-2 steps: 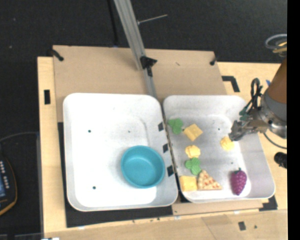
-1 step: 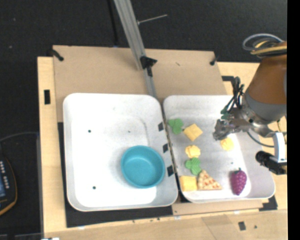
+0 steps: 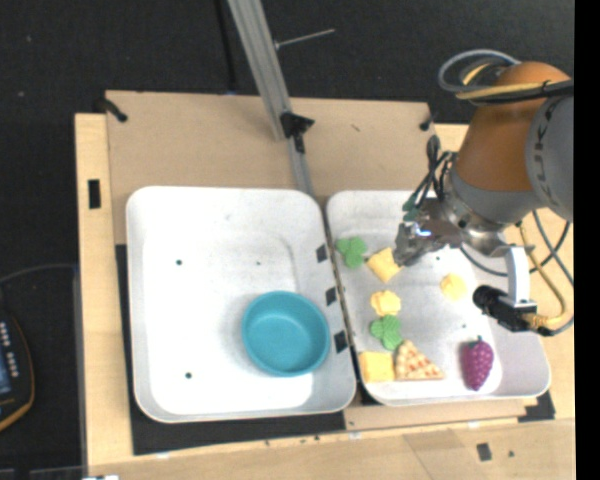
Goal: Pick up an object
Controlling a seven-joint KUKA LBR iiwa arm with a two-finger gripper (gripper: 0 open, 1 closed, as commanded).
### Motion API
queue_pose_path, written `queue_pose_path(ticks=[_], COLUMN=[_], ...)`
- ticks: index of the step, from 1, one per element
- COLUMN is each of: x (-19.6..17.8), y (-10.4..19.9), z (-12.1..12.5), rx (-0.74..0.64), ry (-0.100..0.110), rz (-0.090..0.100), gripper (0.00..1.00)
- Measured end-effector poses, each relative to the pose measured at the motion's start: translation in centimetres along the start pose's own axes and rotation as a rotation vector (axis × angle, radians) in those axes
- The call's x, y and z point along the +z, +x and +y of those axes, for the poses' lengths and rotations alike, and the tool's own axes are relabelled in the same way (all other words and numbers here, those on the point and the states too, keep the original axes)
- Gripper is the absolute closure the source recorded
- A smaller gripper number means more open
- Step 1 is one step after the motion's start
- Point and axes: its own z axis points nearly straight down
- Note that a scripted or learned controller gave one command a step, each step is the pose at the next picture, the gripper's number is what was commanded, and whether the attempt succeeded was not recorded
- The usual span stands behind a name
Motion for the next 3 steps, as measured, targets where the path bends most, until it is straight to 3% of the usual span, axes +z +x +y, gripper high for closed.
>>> queue_pose_path(ticks=[3], x=[-2.4], y=[15.9], z=[3.7], rx=[0.0], ry=[0.001], rz=[0.001], gripper=[1.0])
